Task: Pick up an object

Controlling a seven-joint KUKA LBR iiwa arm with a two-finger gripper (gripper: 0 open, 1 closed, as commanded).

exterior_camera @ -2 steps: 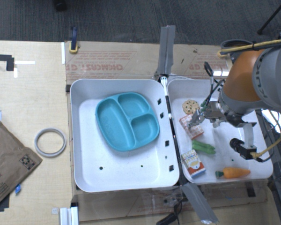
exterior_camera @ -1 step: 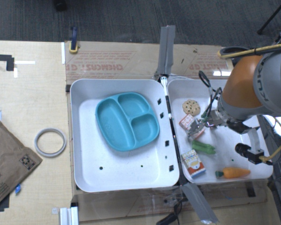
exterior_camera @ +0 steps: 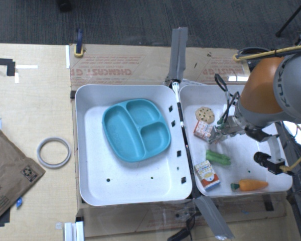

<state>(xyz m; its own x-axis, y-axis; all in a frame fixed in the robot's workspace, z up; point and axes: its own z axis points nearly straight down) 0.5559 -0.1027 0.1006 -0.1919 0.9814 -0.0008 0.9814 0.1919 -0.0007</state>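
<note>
Camera view takes in the tabletop (exterior_camera: 30,104) with two white bins side by side: the left bin (exterior_camera: 90,185) carries a blue divided plate (exterior_camera: 136,129) near its middle, and the right bin (exterior_camera: 241,149) carries the small things the task could mean. Grey with its orange band, the arm (exterior_camera: 271,92) reaches over the right bin's far right corner, and its pincer (exterior_camera: 216,134) hangs low near the bin's middle, just beside a small pink-and-white carton (exterior_camera: 203,130) that lies toward the bin's left wall. Whether the pincer is wide or narrow I cannot tell; dark parts blur together at the tip. That carton looks the nearest candidate, lying just to the pincer's left-wall side, perhaps touching it, its long axis running roughly from far wall to near wall. A green piece (exterior_camera: 218,158) lies just on the near side of the pincer, its length slanting across the bin. Further off sit a second carton (exterior_camera: 207,174) at the near left corner, a carrot (exterior_camera: 250,186) by the near wall, and a cookie (exterior_camera: 205,115) toward the far wall.
</note>
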